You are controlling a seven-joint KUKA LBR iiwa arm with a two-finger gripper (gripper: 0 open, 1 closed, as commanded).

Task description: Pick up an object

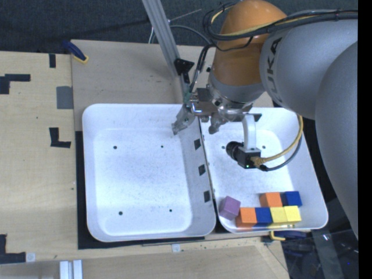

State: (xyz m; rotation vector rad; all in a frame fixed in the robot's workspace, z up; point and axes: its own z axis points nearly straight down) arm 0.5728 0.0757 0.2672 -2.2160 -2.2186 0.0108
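Several small blocks lie clustered in the near corner of the right bin (302, 156): a purple block (231, 206), an orange block (248, 215), a blue block (263, 215), a yellow block (279, 215), and another orange block (270, 200) and blue block (292, 199) behind them. My gripper (196, 125) hangs over the far end of the divider between the two bins, well away from the blocks. Its fingers are open, one on each side of the divider, with nothing between them.
The left bin (93, 156) lies beside the right one, sharing a raised rim. A grey slanted pole (163, 28) rises behind the bins. A black cable and small device (244, 154) hang from the wrist over the right bin.
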